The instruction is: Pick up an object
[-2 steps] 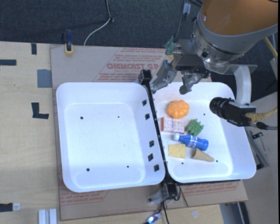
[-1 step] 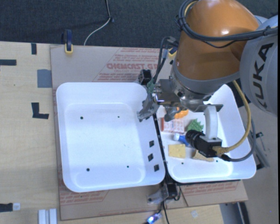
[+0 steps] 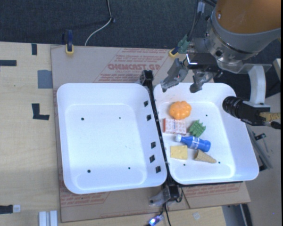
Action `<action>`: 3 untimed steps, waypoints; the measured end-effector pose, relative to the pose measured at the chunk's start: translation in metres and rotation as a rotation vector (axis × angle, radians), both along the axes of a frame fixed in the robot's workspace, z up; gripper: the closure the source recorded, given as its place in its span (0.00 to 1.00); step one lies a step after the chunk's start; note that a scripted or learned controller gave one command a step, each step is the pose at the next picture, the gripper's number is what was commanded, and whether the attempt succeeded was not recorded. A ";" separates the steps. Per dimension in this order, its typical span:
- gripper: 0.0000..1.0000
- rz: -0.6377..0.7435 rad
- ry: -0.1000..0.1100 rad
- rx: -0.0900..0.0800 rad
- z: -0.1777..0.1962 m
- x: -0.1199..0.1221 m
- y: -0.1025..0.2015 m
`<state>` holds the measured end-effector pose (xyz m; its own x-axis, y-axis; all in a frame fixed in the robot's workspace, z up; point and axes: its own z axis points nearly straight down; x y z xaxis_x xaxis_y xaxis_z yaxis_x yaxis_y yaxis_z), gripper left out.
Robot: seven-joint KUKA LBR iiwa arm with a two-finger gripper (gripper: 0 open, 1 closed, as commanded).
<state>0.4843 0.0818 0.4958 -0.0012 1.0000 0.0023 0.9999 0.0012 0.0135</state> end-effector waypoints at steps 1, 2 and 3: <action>1.00 0.004 0.009 -0.001 0.042 -0.001 0.038; 1.00 0.004 0.014 -0.003 0.037 0.075 0.090; 1.00 0.005 0.024 -0.006 -0.055 0.053 0.145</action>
